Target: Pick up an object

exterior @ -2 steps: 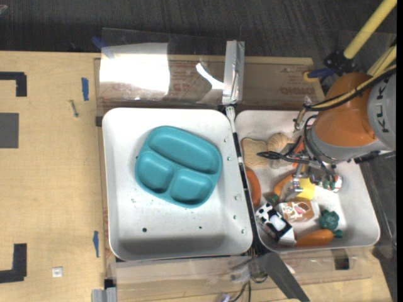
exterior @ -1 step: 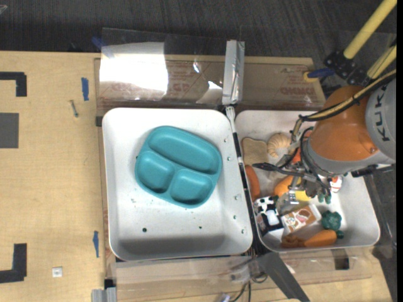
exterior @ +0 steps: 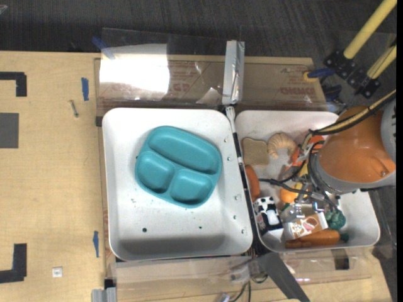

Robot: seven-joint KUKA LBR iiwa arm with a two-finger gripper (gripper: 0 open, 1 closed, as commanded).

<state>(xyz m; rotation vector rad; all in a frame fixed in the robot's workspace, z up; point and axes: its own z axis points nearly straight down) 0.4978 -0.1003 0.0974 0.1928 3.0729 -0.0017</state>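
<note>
Where the tool (exterior: pixel 306 201) hangs, a carrot (exterior: pixel 315 238) lies just below.

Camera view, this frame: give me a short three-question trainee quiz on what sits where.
1. True or false: the teal tray lies in the left bin.
2. Which bin is the arm over? A) left B) right
3. Fill in: along the right bin's near rim lies an orange ____.

Key: 1 true; 2 B; 3 carrot.
</note>
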